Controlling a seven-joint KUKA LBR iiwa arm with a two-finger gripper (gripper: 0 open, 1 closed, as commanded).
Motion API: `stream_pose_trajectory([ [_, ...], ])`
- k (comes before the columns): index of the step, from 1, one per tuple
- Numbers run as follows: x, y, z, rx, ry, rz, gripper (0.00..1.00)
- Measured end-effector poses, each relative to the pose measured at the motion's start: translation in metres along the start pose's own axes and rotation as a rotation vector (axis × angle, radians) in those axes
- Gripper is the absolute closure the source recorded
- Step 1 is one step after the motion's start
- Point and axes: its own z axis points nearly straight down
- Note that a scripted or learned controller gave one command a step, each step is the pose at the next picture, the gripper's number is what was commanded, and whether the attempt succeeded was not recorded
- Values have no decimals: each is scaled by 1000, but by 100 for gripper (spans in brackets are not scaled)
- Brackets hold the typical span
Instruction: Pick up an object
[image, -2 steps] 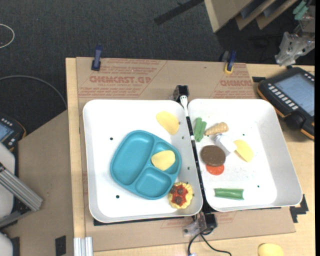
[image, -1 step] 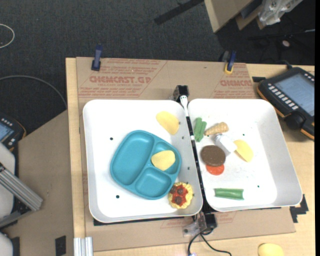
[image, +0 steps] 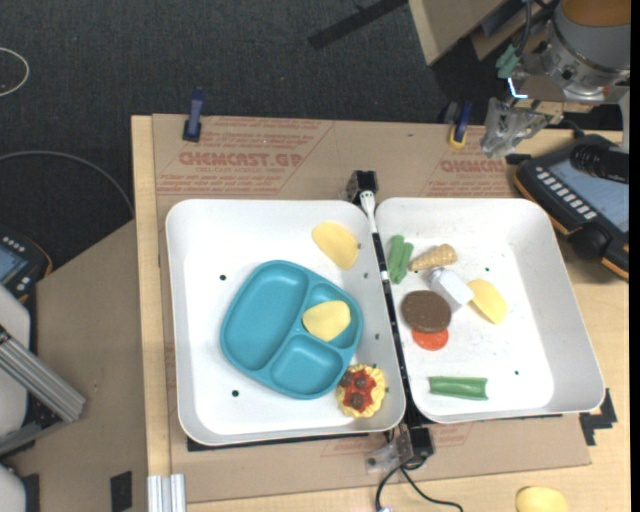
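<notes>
My pincer (image: 507, 130) hangs beyond the right bin (image: 540, 235), grip state I can't tell. I'm at the approach step; nearest pick, the cone (image: 432, 258), lies below-left. Next: swing over, descend.

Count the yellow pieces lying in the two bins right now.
3. One in the left bin beside the blue tray, one in the tray, one in the right bin. None looks hidden.

Two white bins (image: 200, 300) sit side by side. One blue divided plate (image: 262, 330) lies in the left. Yellow pieces (image: 334, 242) number three in the bins, green pieces (image: 458, 387) two, brown discs (image: 427, 309) one, and perhaps one red slice (image: 432, 340) under it.
</notes>
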Motion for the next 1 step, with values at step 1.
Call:
stream_pose_trajectory([
  [1, 38, -76, -155, -38, -1, -9, 100],
])
